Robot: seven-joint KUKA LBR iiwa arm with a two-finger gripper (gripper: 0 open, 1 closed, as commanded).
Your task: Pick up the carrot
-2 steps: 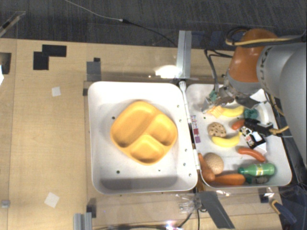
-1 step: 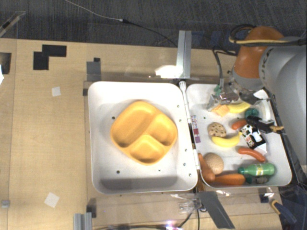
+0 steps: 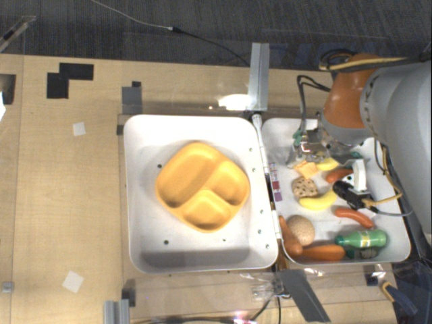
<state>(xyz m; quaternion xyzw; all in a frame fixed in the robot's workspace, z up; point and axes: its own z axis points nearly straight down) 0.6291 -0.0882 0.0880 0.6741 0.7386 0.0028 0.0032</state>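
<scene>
The carrot [image 3: 337, 175] is a short orange piece lying in the upper middle of the right bin [image 3: 399, 247], partly covered by the robot's hardware on its right. My gripper [image 3: 305, 151] hangs low over the bin's upper left part, a little to the left of and above the carrot. Directly below it lies an orange cracker [image 3: 307, 170]. Nothing shows as held.
The right bin also holds a cookie [image 3: 305, 187], a banana [image 3: 317, 202], a brown roll [image 3: 302, 229], a green bottle [image 3: 361, 239] and sausages [image 3: 322, 252] [image 3: 354, 216]. A yellow divided dish [image 3: 202, 185] sits in the left bin [image 3: 142, 248].
</scene>
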